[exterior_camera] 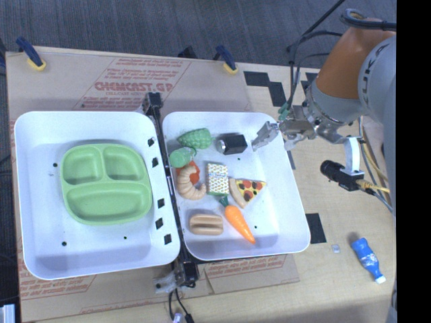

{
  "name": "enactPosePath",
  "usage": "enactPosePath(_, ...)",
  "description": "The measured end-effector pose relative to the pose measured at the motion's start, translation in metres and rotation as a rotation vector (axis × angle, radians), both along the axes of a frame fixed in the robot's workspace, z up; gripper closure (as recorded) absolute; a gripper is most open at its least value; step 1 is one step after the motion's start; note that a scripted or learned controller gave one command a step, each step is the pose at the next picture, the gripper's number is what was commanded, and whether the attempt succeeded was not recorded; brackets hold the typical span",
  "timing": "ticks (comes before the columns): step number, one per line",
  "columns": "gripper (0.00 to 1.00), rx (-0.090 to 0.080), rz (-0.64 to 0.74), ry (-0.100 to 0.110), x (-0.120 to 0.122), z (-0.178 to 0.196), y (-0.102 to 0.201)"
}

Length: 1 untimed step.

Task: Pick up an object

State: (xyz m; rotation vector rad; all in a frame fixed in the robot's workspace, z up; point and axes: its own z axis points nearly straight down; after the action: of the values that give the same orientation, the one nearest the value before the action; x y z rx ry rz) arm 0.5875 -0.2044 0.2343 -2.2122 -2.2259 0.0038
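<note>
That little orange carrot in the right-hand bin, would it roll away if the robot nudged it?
Probably somewhat. The carrot looks round and tapered, so a sideways push would likely swing it in a curve rather than straight. It looks like smooth toy plastic, so likely light, stiff and a bit slippery. The hot dog beside it might stop it.

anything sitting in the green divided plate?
No. The green divided plate lies bare in the left bin; the toy foods are in the right bin.

Grey arm [377,66] with a broad orange band, black cables trailing, and a metal hand [269,134].
</note>
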Motion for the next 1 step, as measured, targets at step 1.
enactPosePath(1,0.0,-0.001,0.028,-0.007,-0.043,-0.1335,0.0272)
